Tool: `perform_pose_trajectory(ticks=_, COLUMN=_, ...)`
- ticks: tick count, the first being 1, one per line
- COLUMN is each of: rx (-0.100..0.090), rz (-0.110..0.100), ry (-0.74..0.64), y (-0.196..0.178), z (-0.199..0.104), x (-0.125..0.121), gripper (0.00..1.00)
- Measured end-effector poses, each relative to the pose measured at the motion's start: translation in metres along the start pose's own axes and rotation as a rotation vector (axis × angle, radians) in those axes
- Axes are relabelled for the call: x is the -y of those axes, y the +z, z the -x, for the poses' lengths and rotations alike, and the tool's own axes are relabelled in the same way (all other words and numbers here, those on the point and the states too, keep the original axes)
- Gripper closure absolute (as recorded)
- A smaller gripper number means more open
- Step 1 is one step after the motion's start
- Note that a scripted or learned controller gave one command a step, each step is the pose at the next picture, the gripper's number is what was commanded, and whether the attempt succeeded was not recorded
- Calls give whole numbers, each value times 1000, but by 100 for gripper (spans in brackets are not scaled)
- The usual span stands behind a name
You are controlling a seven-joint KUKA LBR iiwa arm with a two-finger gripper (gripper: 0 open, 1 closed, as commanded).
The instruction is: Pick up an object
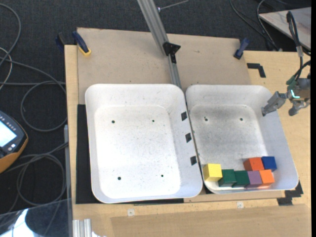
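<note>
Several small coloured blocks lie packed along the near edge of the right bin [224, 89]: a yellow block [213, 171], a green block [227, 177], a darker green block [241, 177], a purple block [254, 178], an orange block [267, 176], a red block [255, 163] and a blue block [269, 162]. My gripper [283, 105] hangs over the far right rim of that bin, well behind the blocks. Its two grey fingers are spread apart and hold nothing; it is open.
The left bin [90, 97] sits beside the right one, with black clips [187, 137] along the shared edge. A slanted metal pole [157, 23] rises from the back of the bench. Blue clamps [81, 43] grip the board's far corners. Cables lie on the floor to the left.
</note>
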State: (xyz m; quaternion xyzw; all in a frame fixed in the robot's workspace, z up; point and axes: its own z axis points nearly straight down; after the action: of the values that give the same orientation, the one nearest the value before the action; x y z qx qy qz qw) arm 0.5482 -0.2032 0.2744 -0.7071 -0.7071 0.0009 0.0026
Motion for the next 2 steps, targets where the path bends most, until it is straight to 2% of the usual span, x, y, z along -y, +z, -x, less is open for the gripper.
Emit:
perform_pose_trajectory(ticks=1, rx=1, rz=5, ry=-1, y=-2, z=0, x=-1, gripper=0)
perform_pose_trajectory(ticks=2, rx=0, rz=-2, ry=-1, y=57, z=-9, x=-3, gripper=0)
